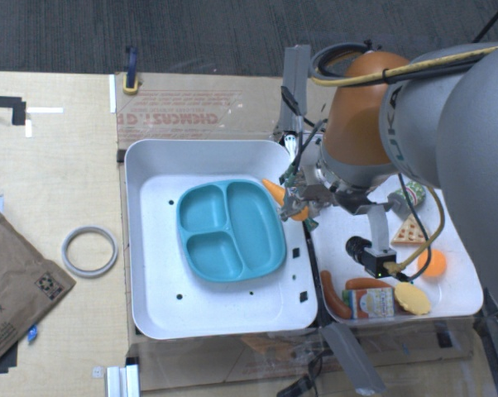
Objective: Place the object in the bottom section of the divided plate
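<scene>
A blue divided plate (231,230) with three sections lies in the left white bin (150,222). My gripper (297,200) hangs over that bin's right wall, just off the plate's upper right rim. It is shut on a slim orange carrot-like object (273,190), whose pointed end sticks out left toward the plate; another orange bit shows below the fingers. The arm's grey and orange wrist hides much of the right bin's upper half.
The right bin (464,292) holds a sausage (332,294), a small bottle (371,301), a yellow lemon (412,298), an orange ball (435,263), a triangular wedge (410,231) and a green can (411,195). A tape ring (89,249) and cardboard box (9,284) lie left.
</scene>
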Action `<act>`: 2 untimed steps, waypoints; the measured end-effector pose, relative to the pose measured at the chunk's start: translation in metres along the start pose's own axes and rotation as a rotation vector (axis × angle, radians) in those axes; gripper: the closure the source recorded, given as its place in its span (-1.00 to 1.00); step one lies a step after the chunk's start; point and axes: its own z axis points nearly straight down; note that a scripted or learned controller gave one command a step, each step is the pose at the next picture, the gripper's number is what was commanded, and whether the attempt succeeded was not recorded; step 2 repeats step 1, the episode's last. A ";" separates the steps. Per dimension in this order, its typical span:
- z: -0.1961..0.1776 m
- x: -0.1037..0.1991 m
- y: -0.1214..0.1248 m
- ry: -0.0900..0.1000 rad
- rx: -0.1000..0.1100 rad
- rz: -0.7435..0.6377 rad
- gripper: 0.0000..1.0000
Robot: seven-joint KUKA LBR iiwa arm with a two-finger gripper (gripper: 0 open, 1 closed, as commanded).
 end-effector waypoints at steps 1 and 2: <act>0.000 0.000 0.000 0.000 0.000 0.000 -1.00; 0.000 0.000 0.000 0.000 0.000 0.000 -1.00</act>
